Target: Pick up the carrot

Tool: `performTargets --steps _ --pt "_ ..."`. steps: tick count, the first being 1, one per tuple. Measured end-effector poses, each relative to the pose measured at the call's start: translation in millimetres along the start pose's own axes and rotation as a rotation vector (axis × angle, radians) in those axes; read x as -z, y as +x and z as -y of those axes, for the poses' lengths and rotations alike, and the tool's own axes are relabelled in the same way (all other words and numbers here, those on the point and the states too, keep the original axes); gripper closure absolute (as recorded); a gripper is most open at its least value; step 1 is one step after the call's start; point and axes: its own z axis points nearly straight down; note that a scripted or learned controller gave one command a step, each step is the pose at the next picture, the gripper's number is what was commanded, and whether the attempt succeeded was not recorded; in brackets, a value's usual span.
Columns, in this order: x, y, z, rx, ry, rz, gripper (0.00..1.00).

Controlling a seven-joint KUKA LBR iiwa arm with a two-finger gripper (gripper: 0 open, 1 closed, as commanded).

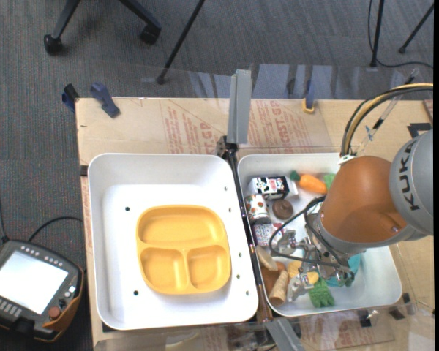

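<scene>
The carrot [312,183] is a small orange piece with a green top, lying near the back wall of the right bin [384,287]. It rests on the bin floor, apart from the gripper. My gripper [313,272] hangs low over the front middle of the same bin, well in front of the carrot. The orange band of the arm [362,207] covers much of the bin's right half. Small toys crowd around the gripper's tip, including a yellow piece right beside it.
The left bin [110,196] holds a yellow divided plate [183,253]. In the right bin lie a black-and-white carton [270,187], a brown round piece [282,208], a waffle cone [277,287], a green toy [322,295] and a teal item [354,262].
</scene>
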Motion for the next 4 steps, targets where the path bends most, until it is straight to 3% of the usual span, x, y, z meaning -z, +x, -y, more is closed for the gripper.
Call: performTargets --steps 1,2,3,4 --pt "9.5 -0.7 -1.8 0.008 -0.001 0.0 1.0" --pt "47.4 0.9 -0.2 0.01 0.001 0.001 1.0" --pt "123.8 -0.8 58.8 0.223 0.001 0.003 1.0" --pt "59.9 -12.4 134.5 0.24 -0.004 -0.005 1.0"
